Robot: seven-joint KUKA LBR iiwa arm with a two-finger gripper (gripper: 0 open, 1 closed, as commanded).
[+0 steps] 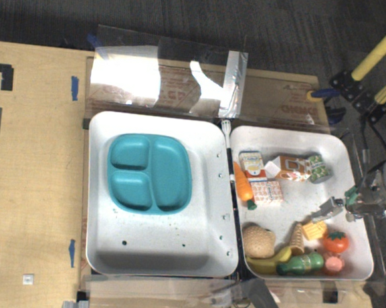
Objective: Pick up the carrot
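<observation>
Sitting in the left bin (98, 242), a teal divided plate (150, 172). Right bin (364, 265): carrot (244, 186) against its left wall, beside small cartons (251, 163) with unreadable print. Tool (332, 208) at right; its opening I cannot tell.

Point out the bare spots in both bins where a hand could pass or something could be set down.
Left bin: a bare strip along the near edge, below the teal divided plate. Right bin: a bare patch mid-floor, between the carrot and the gripper. Its near edge is crowded: bread roll, banana, tomato.
</observation>
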